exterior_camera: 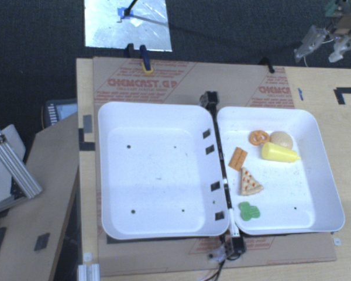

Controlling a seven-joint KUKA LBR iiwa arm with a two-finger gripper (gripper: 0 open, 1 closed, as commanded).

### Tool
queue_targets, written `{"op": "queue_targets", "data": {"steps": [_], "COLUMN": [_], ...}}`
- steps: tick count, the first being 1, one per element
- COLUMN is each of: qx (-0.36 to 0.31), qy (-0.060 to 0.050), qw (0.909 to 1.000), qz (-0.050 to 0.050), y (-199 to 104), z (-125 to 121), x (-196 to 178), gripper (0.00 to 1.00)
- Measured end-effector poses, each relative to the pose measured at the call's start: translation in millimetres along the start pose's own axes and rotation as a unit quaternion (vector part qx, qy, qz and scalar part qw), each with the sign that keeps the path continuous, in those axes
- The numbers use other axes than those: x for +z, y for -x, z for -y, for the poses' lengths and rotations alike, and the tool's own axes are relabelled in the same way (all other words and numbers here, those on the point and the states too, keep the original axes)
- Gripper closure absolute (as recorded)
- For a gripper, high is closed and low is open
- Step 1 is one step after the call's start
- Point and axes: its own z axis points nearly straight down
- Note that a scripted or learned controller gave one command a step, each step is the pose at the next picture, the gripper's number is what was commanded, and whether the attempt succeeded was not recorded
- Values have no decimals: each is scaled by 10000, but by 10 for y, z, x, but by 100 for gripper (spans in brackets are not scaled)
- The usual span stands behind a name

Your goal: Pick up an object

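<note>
The gripper (327, 40) is hanging high at the upper right corner of the view, well apart from both bins and beyond the bench's far edge. Nothing is sitting between its fingers (309, 42), which are spreading apart in a released state.

All candidate objects are lying in the right bin (327, 206), grouped toward its left half. A pretzel (258, 137) is lying at the back, just beside a beige bun (281, 139). A yellow cone-shaped piece (278, 152) is lying in front of the bun and touching it. An orange cracker (238, 158) is lying near the dividing wall. A pizza slice (250, 182) is lying in front of the cracker, and a green leafy piece (248, 211) is lying nearest the front rim. The left bin (111, 215) is sitting alongside.

The flat pieces are lying low on the floor and are likely offering little grip height. The pretzel, bun and yellow piece are crowding one another, so a descent there is probably risking contact with a neighbour. The cracker is sitting close to the dividing wall, which is likely limiting finger clearance.
</note>
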Motion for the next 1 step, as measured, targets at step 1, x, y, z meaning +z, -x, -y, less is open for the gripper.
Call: {"op": "queue_targets", "data": {"steps": [1], "qx": [41], "qy": [-29], "qw": [10000], "qz": [14], "y": [588], "z": [2], "x": [-1127], "gripper": [0]}}
